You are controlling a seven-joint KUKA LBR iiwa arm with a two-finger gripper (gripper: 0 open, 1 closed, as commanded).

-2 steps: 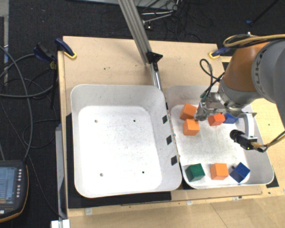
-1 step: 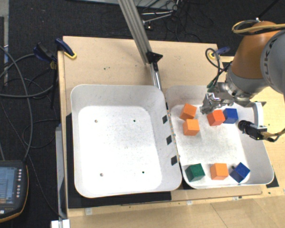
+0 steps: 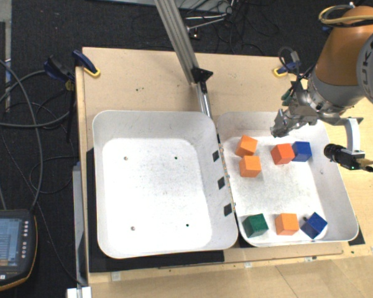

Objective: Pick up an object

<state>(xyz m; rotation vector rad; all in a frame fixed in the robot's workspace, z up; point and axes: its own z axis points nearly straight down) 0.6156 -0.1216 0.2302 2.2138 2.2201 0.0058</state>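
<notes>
Near the right bin's (image 3: 336,185) far end sit a red cube (image 3: 282,154) and blue cube (image 3: 302,151), touching. Just above them hovers the gripper (image 3: 282,128), its spread impossible to tell. Nothing looks lifted; descent, grasp and raise remain.

Overhead slanted view of both bins (image 3: 105,166)

I work in a robotics lab: my pale wooden bench (image 3: 143,73) stands on dark carpet strewn with black cables (image 3: 25,113), blue-and-yellow clamps (image 3: 81,64) grip its edge, and a grey-orange teach pendant (image 3: 6,247) lies on the floor beside it.
</notes>
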